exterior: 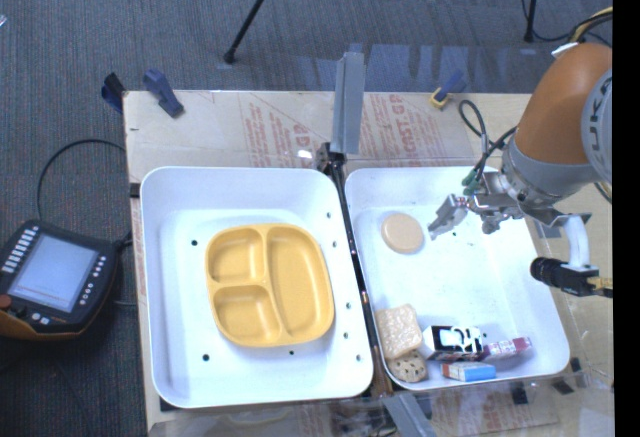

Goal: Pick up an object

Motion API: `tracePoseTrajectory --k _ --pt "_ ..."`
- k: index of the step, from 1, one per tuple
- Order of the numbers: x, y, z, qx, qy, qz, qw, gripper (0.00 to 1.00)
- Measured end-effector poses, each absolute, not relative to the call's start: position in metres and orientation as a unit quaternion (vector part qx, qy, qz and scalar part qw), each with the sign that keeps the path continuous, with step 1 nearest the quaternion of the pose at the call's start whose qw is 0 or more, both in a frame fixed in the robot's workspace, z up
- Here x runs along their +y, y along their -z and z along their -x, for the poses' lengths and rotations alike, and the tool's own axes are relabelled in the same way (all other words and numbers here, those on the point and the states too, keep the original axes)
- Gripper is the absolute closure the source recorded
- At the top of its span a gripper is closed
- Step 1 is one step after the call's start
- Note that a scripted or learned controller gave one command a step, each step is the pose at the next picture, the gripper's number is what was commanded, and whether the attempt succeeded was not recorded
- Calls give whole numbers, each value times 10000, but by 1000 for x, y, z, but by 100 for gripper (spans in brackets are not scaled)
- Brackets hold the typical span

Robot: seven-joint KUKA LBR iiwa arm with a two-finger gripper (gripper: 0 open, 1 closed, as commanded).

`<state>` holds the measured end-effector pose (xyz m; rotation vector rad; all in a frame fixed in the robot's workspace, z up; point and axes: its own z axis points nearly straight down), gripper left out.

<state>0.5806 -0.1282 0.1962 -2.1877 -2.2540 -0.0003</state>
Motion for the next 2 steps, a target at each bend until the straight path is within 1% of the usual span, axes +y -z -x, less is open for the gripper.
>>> tracePoseTrajectory --k 1,2 --pt "-116 -112 -498 -8461 -17 5330 68 0" --pt "-155 -82 -577 -6730 -26 7396 39 0"
